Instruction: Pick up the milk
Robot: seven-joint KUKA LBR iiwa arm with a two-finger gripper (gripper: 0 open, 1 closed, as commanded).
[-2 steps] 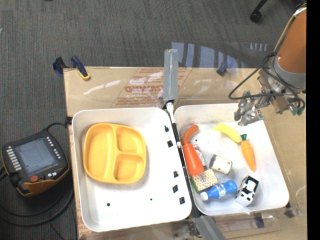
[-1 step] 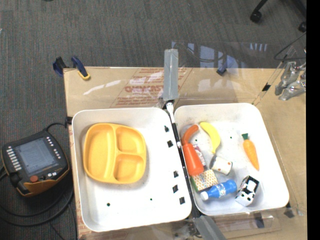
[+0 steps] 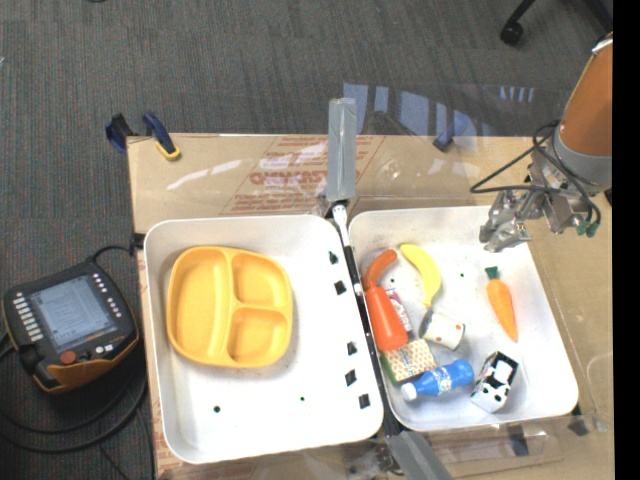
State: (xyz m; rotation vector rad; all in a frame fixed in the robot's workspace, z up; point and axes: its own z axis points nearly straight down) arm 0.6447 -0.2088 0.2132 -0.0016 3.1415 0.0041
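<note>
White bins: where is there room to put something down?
Left white bin: bare floor in front of and right of the yellow divided plate. Right white bin: bare back strip near the gripper, and between the yellow banana and orange carrot. Its left-front is crowded.

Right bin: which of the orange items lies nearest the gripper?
The carrot with the green top, alone near the bin's right wall, just below the gripper. The other orange items lie by the divider.

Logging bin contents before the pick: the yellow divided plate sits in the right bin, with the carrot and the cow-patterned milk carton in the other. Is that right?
Not quite. The camera view shows the yellow divided plate in the left bin. The carrot and milk carton lie in the right bin.
</note>
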